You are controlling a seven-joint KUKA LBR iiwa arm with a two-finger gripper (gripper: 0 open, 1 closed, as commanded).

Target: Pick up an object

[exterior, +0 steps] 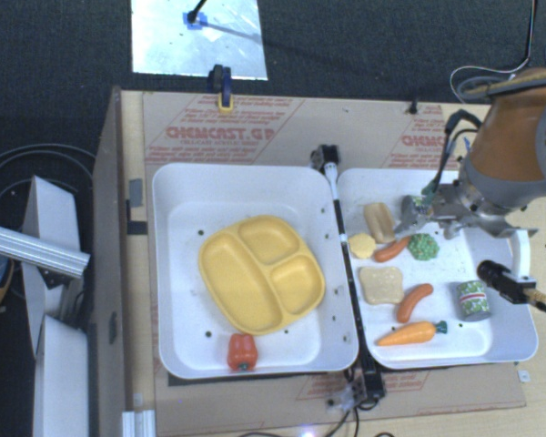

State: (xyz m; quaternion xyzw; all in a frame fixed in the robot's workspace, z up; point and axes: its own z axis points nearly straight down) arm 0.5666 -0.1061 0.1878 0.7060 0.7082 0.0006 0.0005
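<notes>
The right bin [510,340] holds several toy foods: a tan bread roll [379,218], a yellow piece [361,245], a small orange sausage [390,250], a green broccoli [424,246], a toast slice [381,285], a longer sausage [414,301], a carrot [408,334] and a small can [473,300]. My gripper [416,214] hangs over the upper middle of this bin, just right of the bread roll and above the broccoli. I see nothing held in it.
The left bin [177,244] carries a yellow divided plate [259,271] and a red pepper [242,352] near its front wall. A black part [505,282] juts over the right bin's right side beside the can. A divider clamp [327,159] sits between the bins.
</notes>
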